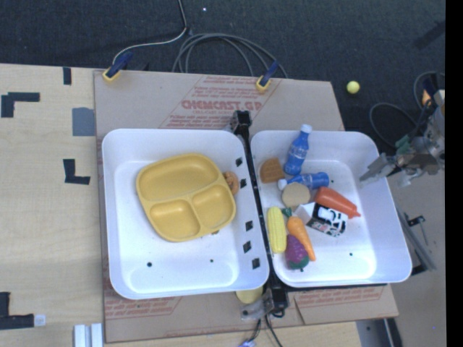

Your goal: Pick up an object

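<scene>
- I am hanging at the right edge of the bench, just past the right bin's (365, 147) outer rim, with my gripper (401, 163) over the bench and not over either bin.
- I cannot tell how my gripper is set from this view; nothing is showing in its grasp.
- The things to pick are all lying in the right bin, clustered toward its left half.
- A blue bottle (296, 151) is leaning near the back, its white cap pointing to the far rim.
- A second, smaller blue bottle (312, 181) is lying on its side just in front of it.
- A brown bread-like piece (272, 170) is sitting beside the upright bottle, near the divide between the bins.
- A round tan disc (295, 194) is resting just beside the smaller bottle.
- A large orange carrot (336, 202) is lying closest to me, touching a black-and-white item (325, 220).
- A yellow corn cob (276, 230), a small carrot (300, 236) and a purple grape bunch (295, 251) are lying together near the front.
- The left bin (119, 215) is holding a yellow divided plate (186, 196), with a small brown item (231, 182) at its right edge.
</scene>
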`<state>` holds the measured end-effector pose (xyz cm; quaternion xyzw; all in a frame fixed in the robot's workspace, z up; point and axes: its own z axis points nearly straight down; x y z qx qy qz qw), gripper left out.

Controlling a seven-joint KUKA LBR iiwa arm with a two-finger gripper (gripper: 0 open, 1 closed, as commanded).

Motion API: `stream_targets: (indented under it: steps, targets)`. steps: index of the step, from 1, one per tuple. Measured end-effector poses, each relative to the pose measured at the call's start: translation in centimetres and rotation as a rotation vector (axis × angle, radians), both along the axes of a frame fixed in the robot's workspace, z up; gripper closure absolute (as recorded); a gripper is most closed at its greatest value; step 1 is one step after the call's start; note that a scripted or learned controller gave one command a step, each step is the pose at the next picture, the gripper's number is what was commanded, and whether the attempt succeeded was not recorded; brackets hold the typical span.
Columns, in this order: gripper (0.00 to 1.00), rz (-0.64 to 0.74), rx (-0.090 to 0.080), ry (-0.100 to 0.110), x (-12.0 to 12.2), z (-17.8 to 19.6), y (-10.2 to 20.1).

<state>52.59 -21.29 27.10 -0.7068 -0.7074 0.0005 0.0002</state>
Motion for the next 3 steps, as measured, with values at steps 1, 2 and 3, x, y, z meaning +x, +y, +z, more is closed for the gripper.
stream_targets:
  steps: [1,2,3]
  targets:
    - [0.00,0.005,0.003,0.006,5.8,-12.7,3.9]
    - [0.00,0.000,-0.001,-0.019,12.3,-17.1,8.4]
    - [0.00,-0.005,0.003,-0.028,7.6,-17.5,2.4]
